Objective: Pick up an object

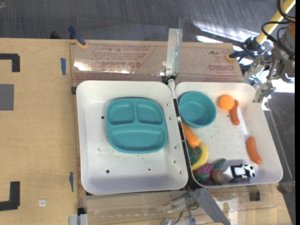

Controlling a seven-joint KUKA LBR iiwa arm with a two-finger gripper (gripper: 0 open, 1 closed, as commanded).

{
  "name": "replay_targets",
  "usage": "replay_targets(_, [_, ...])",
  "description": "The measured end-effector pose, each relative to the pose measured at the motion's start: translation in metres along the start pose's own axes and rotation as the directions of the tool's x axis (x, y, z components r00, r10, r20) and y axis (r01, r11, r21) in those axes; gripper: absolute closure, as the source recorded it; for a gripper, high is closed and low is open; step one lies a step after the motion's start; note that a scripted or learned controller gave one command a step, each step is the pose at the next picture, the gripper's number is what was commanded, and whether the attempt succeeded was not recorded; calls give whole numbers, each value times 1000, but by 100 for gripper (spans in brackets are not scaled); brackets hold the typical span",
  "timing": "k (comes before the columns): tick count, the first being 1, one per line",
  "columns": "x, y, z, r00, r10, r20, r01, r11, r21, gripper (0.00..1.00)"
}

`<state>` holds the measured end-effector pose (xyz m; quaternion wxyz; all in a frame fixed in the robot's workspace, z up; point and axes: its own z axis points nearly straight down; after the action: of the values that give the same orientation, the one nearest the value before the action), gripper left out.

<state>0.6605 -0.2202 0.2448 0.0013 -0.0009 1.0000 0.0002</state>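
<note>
- We take the clear upright divider, standing at the far edge where the two bins meet, as our landmark.
- Left of the divider and nearer to us, we see the left white bin; a teal three-compartment plate lies flat in its middle, upright and touching nothing else.
- Just right of the divider's foot starts the right white bin, and a teal bowl sits in its far-left corner, the closest item to the divider.
- Below the bowl, along the bin's left wall, we find an orange carrot-like piece touching a yellow banana.
- Further from the divider, at the bin's near edge, a purple grape bunch and a brown rounded piece lie together, with a black-and-white toy just beside them.
- Right of the bowl, we see an orange ball touching a small orange stick-shaped piece.
- Well right of the divider, an orange-red sausage lies alone near the bin's right side.
- Far right of the divider, beyond the bin's far-right corner, the gripper hangs over the bin's rim; we see nothing between its fingers, and we cannot tell whether they are spread or closed.
</note>
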Motion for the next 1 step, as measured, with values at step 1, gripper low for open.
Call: replay_targets(1, [21, -3, 118, 1000, 3, 11, -3, 1000, 4, 0])
